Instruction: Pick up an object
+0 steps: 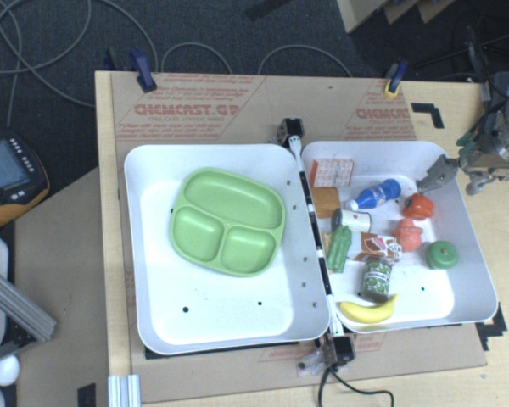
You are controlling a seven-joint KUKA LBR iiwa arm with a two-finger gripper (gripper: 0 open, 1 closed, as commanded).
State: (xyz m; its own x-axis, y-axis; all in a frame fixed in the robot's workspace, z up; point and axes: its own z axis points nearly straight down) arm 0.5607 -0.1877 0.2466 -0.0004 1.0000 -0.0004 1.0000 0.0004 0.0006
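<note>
The right bin [467, 291] holds several small items: a red and white box [332, 173], a brown block [325, 200], a blue bottle [377, 194], a red tomato [417, 207], a pink fruit [410, 236], a green apple [442, 255], a green vegetable [339, 248], a dark jar [376, 280] and a banana [366, 310]. My gripper [455, 179] hangs over the bin's upper right rim, just up and right of the tomato. It is open, with nothing between its fingers.
The left bin [153, 295] holds a green divided plate [227, 221]. A black divider rail [310, 219] runs between the two bins. Blue clamps [141, 69] grip the board's far edge. Cables lie on the dark floor beyond.
</note>
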